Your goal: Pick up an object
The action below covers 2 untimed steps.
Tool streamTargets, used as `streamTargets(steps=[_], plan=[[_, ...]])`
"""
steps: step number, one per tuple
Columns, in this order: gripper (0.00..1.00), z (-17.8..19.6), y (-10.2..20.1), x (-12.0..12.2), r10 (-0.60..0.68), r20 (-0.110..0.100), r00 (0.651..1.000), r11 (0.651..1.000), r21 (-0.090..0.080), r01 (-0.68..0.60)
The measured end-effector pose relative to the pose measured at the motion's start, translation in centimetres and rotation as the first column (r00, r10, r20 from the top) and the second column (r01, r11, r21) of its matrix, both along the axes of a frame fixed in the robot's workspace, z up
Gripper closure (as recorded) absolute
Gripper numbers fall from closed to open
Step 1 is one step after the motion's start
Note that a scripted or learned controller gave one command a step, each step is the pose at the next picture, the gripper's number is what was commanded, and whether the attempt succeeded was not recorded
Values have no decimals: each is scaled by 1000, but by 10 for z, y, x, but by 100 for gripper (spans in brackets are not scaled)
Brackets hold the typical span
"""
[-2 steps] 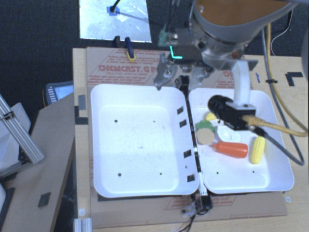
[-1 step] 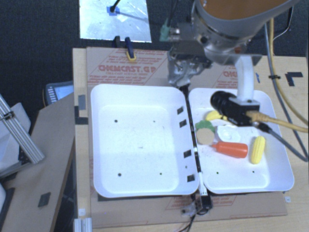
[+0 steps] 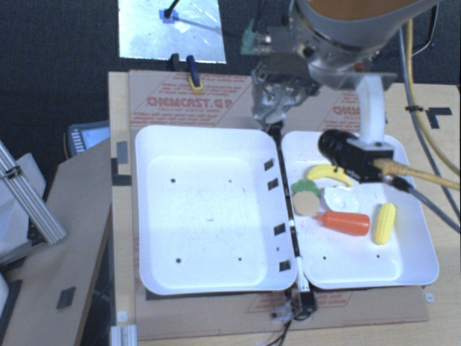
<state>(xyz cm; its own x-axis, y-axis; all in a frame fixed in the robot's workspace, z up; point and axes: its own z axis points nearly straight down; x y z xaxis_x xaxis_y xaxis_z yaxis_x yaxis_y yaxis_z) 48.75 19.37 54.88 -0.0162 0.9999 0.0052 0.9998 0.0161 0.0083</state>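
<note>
Gripper (image 3: pixel 274 115): above the bins' far edge, near the divide.
Right bin (image 3: pixel 410 265): banana (image 3: pixel 328 173), carrot (image 3: pixel 346 223), corn cob (image 3: pixel 385 223), green-and-tan toy (image 3: pixel 305 197).
Left bin (image 3: pixel 209 215): bare white floor.

A dark blue carpeted floor (image 3: pixel 50 42) surrounds a light wooden bench (image 3: pixel 446 164). On the bench lies a brown cardboard sheet (image 3: pixel 187 99) printed with red lettering, held at its far edge by a blue and yellow clamp (image 3: pixel 193 74). Beyond it, a shiny silver sheet (image 3: pixel 144 20) lies on the floor, catching the light. At the left, a tan side table (image 3: pixel 72 222) adjoins the bench, with a slanting aluminium rail (image 3: pixel 29 197) over its edge.
</note>
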Motion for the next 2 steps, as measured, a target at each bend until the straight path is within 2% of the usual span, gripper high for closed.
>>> streamTargets(steps=[1,2], plan=[[100,-91,-27,-1,-17,-12,1000,1000,-7,17],[100,-13,29,-1,-8,0,1000,1000,0,8]])
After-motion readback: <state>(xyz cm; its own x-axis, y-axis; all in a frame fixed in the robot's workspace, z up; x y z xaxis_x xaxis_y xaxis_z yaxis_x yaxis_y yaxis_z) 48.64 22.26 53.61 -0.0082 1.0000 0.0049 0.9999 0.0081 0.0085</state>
